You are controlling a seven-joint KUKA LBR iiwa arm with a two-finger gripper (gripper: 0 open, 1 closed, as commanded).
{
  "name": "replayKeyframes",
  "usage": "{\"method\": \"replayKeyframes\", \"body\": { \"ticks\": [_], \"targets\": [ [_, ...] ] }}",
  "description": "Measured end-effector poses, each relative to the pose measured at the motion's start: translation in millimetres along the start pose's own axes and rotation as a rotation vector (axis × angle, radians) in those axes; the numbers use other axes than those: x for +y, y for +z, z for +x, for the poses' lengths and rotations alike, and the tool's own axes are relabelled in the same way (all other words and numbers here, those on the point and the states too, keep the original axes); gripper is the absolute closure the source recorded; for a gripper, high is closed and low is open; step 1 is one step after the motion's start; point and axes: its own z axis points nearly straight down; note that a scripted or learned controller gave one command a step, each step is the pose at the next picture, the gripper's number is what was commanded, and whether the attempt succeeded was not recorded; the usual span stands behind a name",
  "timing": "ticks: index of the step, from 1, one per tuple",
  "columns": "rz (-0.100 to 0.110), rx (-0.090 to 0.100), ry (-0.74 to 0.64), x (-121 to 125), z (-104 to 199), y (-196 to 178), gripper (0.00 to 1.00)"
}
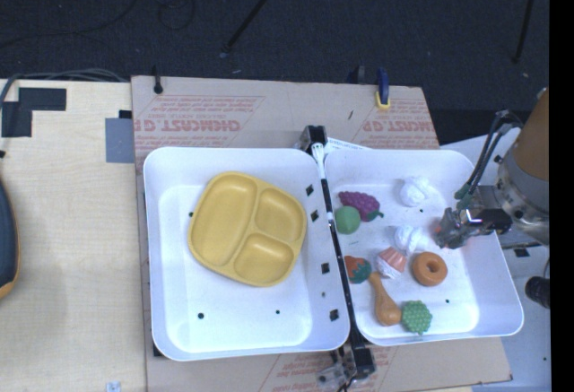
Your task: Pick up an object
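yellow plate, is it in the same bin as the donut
No, the yellow plate lies in the left bin; the donut is in the right bin.

The divided plate (248, 228) lies in the left bin (170, 309). The right bin (498, 300) holds the doughnut (429, 269), with the broccoli (416, 317) below it.

The tool (451, 231) was too small and dark to show how its fingers stood. Behind it, the arm (529, 175) was cut off by the picture's right edge.
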Motion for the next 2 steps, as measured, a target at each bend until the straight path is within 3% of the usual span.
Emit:
{"method": "replayKeyframes", "body": {
  "ticks": [1, 2],
  "targets": [
    [0.002, 0.000, 0.000, 0.2, 67.2, 69.1, 1.00],
    [-0.017, -0.001, -0.001, 1.8, 116.3, -45.2, 1.00]
  ]
}}
